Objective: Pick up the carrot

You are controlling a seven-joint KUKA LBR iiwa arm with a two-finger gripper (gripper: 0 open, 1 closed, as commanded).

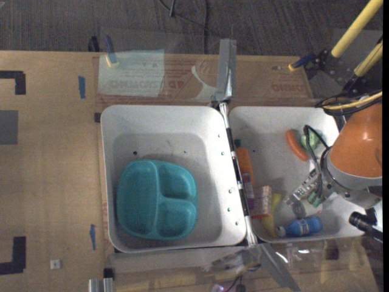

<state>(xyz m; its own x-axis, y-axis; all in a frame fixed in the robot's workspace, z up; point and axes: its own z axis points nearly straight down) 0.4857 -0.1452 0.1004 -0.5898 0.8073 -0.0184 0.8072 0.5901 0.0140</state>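
Left bin (109, 181) holds a teal tray (157, 198), sectioned, sitting low and left of centre; not my concern. Right bin (267, 123) is where I work. Going left to right in it: an orange bottle-like thing (244, 163) lies along the left wall, long axis running up-down in view; below it a small pinkish box (262, 201); a yellow item (275, 208) just beside that; a blue bottle (302, 227) lying on its side near the bottom wall. The carrot (296, 143) sits in the upper part of the bin, right of centre, with something green (312, 140) touching its right side, probably its leafy top or a separate item, can't resolve. Its long axis runs diagonal, upper-left to lower-right, fat end up-left as far as I can judge. My gripper (302, 196) is low in the bin, between the yellow item and the blue bottle's side, nothing visibly between the fingers; whether they're spread or pressed together I cannot tell from this angle, the wrist hides most of it. So the carrot lies up-view from me, slightly left, well apart. Judgement: next move needs a lift clear of the clutter, a shift toward the bin's far wall, and a wrist turn so the jaws close across that diagonal, not along it.
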